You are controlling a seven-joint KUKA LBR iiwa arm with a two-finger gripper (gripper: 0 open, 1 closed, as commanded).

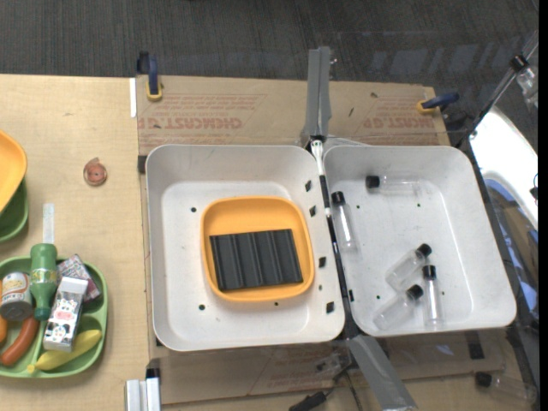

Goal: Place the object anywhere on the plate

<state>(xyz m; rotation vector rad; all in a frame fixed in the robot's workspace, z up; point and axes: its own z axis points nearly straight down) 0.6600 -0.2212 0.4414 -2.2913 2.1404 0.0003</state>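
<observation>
Orange plate: rounded-square plastic plate in the left white bin, bearing a dark ribbed slab
Right white bin: five clear black-capped vials

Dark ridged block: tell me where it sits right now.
In the camera view, the dark ridged block lies flat in the middle of the orange plate, which sits in the left white bin, across the divider from the clear vials.
</observation>
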